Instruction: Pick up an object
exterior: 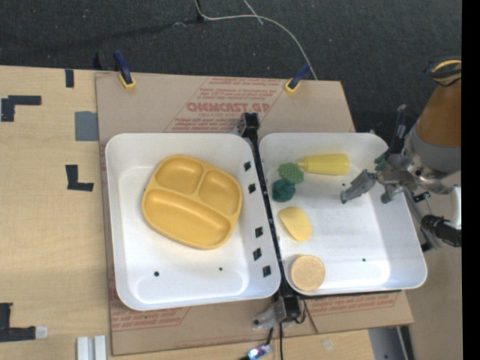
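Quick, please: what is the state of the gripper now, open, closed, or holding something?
Gripper: cannot be told; it hangs over the right bin, with nothing visibly held.

Yellow corn cob [324, 163], perhaps toy, flat in right bin [390, 272]

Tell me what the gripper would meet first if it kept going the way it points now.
The gripper points left and slightly down over the right bin. Straight on, the yellow oval piece looks first in line, though the gripper may sit higher than it seems, so bare bin floor could come first.
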`<state>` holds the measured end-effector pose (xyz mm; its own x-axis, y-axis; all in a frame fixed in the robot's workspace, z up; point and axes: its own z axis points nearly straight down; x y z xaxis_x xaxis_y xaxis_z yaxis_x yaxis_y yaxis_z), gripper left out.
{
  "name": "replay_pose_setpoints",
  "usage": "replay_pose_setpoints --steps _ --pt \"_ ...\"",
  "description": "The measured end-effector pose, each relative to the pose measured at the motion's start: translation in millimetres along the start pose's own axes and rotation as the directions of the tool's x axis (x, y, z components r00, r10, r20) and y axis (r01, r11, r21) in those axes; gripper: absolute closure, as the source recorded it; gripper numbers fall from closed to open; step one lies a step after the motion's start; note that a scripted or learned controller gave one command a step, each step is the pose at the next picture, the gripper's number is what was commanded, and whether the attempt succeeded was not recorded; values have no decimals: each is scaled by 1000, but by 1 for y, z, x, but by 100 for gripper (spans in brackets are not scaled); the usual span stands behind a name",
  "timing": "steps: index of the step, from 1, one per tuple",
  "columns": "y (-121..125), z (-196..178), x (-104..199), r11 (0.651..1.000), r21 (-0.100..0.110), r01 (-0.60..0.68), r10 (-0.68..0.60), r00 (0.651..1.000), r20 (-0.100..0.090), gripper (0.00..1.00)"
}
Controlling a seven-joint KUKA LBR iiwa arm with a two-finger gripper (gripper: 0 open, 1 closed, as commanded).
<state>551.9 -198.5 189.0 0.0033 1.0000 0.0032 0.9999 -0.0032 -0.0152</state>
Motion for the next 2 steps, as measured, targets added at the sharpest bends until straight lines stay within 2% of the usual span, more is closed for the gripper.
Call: replay_pose_setpoints --steps 1,2 --pt "3 -8 0 1000 -13 4 -4 1000 3 0" --pt "13 44 0 1000 -10 5 -5 1000 3 0"
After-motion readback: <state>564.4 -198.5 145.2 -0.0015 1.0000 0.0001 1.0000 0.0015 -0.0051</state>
